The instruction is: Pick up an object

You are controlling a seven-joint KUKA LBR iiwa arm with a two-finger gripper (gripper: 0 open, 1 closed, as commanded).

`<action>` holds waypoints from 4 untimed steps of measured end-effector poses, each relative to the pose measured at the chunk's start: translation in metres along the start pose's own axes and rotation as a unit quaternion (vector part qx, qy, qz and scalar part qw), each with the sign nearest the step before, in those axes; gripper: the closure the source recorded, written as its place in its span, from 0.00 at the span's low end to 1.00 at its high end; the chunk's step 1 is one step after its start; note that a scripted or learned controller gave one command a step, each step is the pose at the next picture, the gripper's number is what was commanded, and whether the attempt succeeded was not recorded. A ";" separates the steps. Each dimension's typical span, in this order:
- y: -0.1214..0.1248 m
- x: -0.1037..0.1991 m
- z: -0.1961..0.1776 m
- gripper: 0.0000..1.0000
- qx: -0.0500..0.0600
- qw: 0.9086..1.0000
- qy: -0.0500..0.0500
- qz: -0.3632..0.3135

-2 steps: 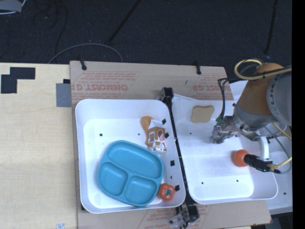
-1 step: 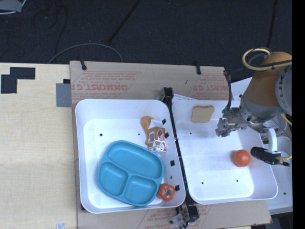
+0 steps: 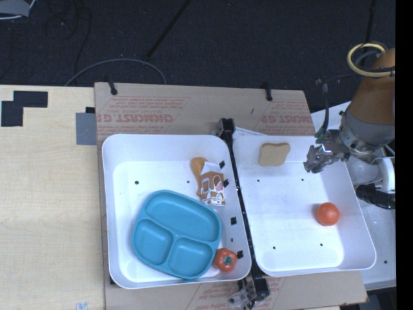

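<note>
1. One fixed camera above the bench point(image 3: 45, 192), looking down at a slant.
2. Both white bins fill the frame's lower centre: left bin point(image 3: 119, 173), right bin point(image 3: 290, 250).
3. Dark floor point(image 3: 193, 31) spans the top.

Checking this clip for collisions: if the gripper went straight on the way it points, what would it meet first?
The gripper points left and down; it would probably meet the right bin's floor just below the bread, though depth is unclear.

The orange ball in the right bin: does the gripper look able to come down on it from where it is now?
Probably yes. The orange ball lies alone on the floor of the right bin, apart from the slice of bread. The gripper hangs over the same bin, and nothing stands between them.
</note>
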State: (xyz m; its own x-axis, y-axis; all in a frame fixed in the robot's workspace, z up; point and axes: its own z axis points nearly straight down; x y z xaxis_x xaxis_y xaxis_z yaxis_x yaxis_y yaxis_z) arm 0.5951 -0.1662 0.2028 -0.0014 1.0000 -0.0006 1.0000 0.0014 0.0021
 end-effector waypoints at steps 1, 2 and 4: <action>0.000 0.004 -0.063 1.00 -0.001 1.000 0.000 0.000; -0.004 0.055 -0.047 1.00 0.003 1.000 0.002 -0.002; -0.013 0.146 -0.050 1.00 0.003 1.000 0.001 -0.001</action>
State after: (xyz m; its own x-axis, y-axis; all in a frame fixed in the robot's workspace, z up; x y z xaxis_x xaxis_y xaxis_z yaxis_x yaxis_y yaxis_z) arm 0.5813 -0.0204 0.2530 -0.0038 1.0000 0.0014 1.0000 0.0038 -0.0042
